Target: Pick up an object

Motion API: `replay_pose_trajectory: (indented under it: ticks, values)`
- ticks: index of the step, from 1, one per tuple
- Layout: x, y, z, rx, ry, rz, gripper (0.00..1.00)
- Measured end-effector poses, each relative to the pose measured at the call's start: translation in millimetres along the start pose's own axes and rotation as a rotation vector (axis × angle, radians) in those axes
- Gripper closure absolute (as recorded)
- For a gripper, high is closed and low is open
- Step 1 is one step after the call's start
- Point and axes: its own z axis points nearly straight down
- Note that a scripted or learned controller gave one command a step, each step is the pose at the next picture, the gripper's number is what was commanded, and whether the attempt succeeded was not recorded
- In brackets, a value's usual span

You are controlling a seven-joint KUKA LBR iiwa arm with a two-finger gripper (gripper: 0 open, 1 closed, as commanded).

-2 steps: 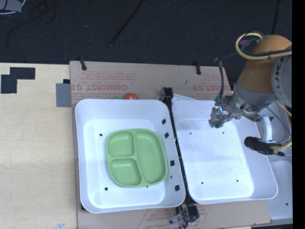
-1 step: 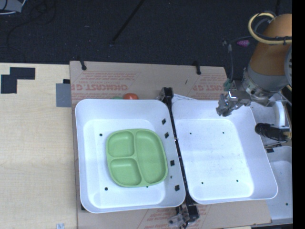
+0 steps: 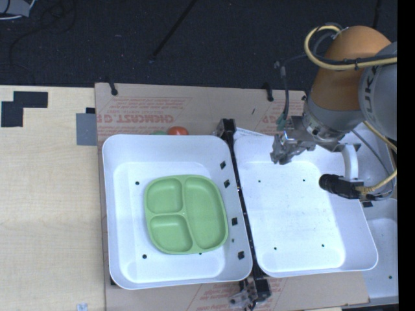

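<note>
Gripper (image 3: pixel 285 153) hangs over the far edge of the right shallow white plastic bin (image 3: pixel 305 264), and I cannot tell its state. The light green 3-compartment plastic plate (image 3: pixel 186 214) lies flat in the left white bin (image 3: pixel 123 173), well apart, across the divider, long axis running near to far.

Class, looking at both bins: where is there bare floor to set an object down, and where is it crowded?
Right bin: the floor is bare below the gripper. Left bin: the green plate crowds the middle, leaving bare strips between it and the walls.
</note>
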Motion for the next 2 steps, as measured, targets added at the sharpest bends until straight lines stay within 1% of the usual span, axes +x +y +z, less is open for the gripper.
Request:
replay_pose_trajectory:
  ticks: [1, 2]
  values:
    - [51, -5, 14, 0.001, 0.0, -0.001, 1.0]
    - [110, -2, 17, -0.001, 0.0, -0.001, 1.0]
